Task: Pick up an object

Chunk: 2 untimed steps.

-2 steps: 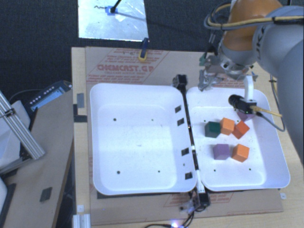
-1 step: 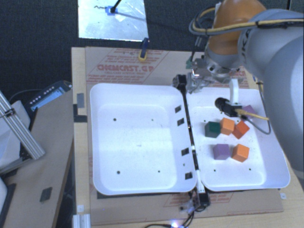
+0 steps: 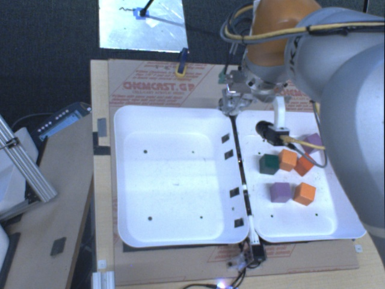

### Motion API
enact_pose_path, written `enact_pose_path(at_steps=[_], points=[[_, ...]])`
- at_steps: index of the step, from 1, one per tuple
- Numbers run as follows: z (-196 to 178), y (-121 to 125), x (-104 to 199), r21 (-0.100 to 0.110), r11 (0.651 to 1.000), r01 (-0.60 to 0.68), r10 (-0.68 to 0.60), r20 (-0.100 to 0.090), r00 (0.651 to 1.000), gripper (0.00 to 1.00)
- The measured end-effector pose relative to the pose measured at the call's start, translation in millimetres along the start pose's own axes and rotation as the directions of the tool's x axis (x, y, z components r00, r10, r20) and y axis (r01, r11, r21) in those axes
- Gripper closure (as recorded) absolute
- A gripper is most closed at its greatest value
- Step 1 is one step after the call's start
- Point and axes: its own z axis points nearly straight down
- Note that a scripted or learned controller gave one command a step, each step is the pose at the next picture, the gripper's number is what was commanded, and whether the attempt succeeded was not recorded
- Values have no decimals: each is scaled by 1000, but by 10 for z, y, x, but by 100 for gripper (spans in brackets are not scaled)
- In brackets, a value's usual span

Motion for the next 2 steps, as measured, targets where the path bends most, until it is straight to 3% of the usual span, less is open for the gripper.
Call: enact_pose_path(at_steps=[1,2], points=[[-689,-405,437,-4,1000,1,-1,-3,1000,100],[-357,-382,896,3,1000,0,0,0,1000,100]])
